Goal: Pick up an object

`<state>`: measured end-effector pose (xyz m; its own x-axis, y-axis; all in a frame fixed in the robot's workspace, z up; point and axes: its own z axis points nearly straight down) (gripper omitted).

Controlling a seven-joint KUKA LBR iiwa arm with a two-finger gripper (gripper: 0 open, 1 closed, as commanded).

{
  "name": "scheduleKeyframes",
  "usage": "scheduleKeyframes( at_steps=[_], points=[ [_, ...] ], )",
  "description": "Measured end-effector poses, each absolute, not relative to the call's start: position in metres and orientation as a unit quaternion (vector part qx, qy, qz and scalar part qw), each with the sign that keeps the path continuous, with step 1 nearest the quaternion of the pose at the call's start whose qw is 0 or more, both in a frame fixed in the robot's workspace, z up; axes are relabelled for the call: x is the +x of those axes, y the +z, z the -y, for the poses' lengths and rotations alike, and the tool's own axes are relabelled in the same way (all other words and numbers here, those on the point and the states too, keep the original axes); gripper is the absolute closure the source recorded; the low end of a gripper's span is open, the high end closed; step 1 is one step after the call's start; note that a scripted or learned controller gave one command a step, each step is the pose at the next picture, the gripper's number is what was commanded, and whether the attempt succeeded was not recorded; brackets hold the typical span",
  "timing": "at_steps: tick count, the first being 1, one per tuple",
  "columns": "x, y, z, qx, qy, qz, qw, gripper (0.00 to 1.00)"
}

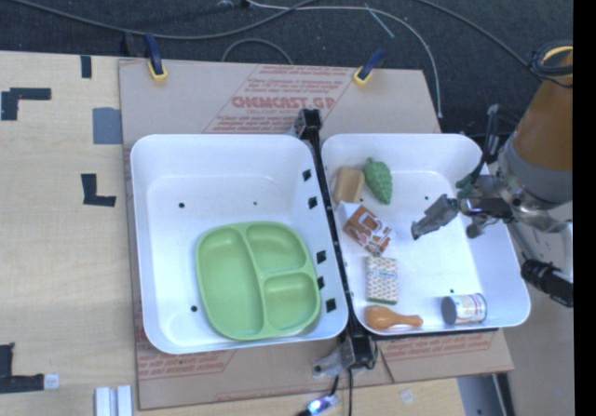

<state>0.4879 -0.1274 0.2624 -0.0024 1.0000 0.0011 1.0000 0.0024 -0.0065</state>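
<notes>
The right bin (438,152) holds several small objects. A tan block (349,184) and a green leafy-looking piece (378,180) lie at its far left. A red-brown packet (367,230) lies below them, then a patterned green box (381,278). An orange-tan drumstick shape (393,317) and a small can (464,308) on its side rest along the near wall. My gripper (449,224) hovers over the bin's right half, open, with nothing between its fingers. It is apart from every object, right of the packet.
The left bin (177,172) holds a green divided plate (259,279). Both bins sit on a cardboard sheet (270,98) held by two clamps. Cables run over the dark floor behind. The arm's orange band (549,126) rises at the right.
</notes>
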Motion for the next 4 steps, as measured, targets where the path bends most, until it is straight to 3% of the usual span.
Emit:
scheduleKeyframes(
  at_steps=[2, 3, 4],
  points=[
    [0.506, 0.142, 0.13, -0.707, 0.0037, 0.707, 0.005, 0.0],
    [0.506, 0.088, 0.129, -0.707, 0.0002, 0.707, 0.004, 0.0],
    [0.506, 0.094, 0.128, -0.706, 0.0026, 0.708, 0.005, 1.0]
  ],
)
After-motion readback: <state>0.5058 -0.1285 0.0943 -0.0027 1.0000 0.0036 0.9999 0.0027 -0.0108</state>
